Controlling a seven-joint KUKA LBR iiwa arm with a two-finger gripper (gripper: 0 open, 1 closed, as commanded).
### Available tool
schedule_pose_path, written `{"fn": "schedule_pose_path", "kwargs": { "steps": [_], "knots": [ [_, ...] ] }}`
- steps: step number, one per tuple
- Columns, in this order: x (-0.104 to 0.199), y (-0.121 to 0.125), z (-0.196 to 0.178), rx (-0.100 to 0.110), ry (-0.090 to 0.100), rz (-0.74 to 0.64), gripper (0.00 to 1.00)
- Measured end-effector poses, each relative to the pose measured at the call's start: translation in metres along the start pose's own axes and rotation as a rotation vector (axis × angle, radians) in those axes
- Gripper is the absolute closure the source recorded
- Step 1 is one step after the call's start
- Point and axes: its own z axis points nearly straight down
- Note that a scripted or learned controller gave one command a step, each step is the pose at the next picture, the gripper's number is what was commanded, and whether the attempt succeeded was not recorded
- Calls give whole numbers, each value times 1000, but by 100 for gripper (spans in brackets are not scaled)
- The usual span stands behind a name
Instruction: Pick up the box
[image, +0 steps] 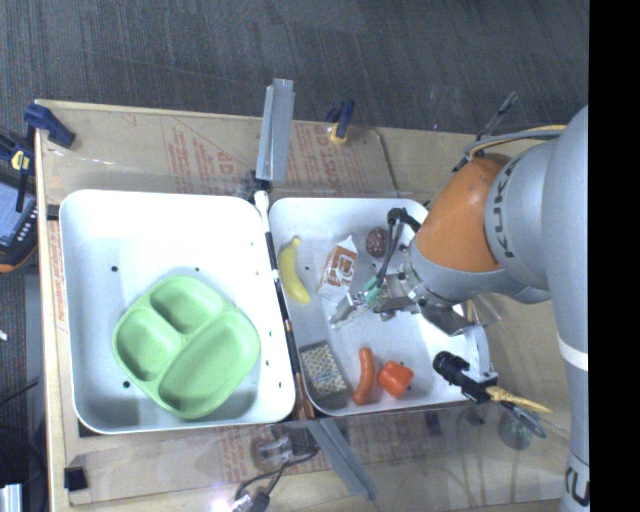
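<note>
A small orange and white box (341, 266) lies tilted in the upper middle of the right bin (300, 215). My gripper (364, 300) hangs over the bin's middle, just below and to the right of the box and close to its lower edge. I see nothing held in it. The grey arm with its orange band (465, 225) covers the bin's right part.
A banana (293, 270) lies left of the box by the bin wall. A brown round item (377, 241) sits above right. A patterned block (323, 368), a red sausage (365, 375) and an orange pepper (396, 378) line the front. The left bin holds a green divided plate (187, 345).
</note>
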Motion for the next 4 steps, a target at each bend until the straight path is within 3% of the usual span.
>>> {"fn": "schedule_pose_path", "kwargs": {
  "steps": [1,2,3,4],
  "knots": [
    [-34,86,71,-2,-2,-46,0],
    [-32,87,61,-1,-1,-55,100],
    [26,70,65,-3,-10,-10,100],
    [81,9,-29,-1,-2,146,100]
  ]
}}
